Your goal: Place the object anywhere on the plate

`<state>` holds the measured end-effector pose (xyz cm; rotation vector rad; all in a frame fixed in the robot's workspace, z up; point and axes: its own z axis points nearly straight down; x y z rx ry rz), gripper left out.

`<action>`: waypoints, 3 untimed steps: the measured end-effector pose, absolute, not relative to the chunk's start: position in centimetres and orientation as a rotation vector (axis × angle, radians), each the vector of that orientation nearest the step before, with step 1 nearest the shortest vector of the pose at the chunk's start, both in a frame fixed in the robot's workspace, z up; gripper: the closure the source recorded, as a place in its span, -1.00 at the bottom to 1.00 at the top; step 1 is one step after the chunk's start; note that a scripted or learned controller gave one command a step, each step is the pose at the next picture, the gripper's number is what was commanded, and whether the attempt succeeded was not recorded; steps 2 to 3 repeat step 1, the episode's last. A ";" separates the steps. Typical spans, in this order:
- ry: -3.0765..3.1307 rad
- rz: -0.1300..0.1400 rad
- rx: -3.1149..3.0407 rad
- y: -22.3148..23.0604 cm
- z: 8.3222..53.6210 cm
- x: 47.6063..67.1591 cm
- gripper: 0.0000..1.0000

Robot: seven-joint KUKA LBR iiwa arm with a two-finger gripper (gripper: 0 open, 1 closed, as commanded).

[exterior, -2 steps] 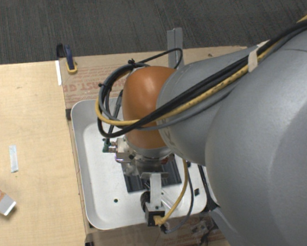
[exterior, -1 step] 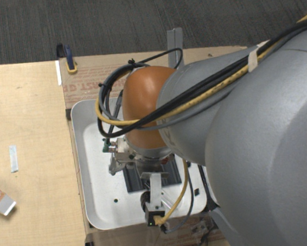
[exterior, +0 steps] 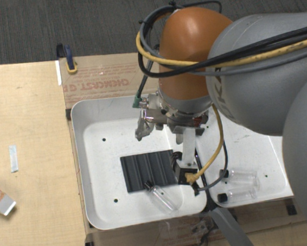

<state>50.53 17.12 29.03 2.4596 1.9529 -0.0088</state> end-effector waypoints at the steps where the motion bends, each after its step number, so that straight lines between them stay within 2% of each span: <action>1: 1.956 -0.020 2.456 17.1 29.7 50.5 1.00; 3: 1.956 -0.020 2.456 17.1 29.7 50.5 1.00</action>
